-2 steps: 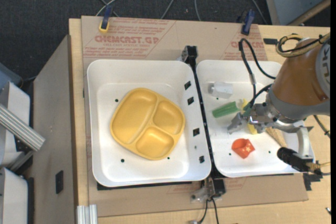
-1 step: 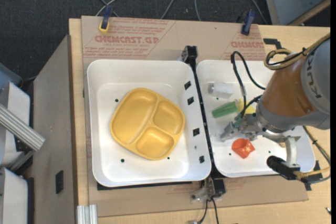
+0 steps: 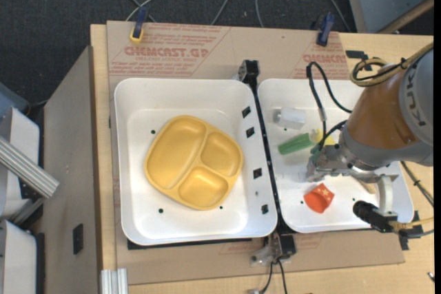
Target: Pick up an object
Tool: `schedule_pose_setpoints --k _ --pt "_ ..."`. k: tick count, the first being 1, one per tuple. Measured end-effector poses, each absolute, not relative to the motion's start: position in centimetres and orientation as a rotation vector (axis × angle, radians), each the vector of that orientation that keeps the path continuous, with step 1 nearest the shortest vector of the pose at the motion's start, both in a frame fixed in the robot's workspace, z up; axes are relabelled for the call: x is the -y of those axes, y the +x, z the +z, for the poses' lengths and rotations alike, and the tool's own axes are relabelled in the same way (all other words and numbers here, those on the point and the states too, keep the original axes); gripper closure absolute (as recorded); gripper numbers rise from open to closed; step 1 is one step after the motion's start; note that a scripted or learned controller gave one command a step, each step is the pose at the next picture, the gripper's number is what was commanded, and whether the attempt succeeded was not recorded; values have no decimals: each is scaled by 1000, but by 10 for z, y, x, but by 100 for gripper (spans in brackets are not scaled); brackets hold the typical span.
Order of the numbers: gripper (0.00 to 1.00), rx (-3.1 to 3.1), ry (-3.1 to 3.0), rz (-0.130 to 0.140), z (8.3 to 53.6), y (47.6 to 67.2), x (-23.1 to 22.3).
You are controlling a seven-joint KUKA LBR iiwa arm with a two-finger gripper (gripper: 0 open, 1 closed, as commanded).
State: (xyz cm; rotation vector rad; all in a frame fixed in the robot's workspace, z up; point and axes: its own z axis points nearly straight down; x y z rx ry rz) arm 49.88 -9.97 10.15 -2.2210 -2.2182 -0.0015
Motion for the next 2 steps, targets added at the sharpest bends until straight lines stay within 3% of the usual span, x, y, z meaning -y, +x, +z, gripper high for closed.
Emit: schedule_pose_setpoints --k 2 --pt "100 2225 -2222 -4 188 501 103"
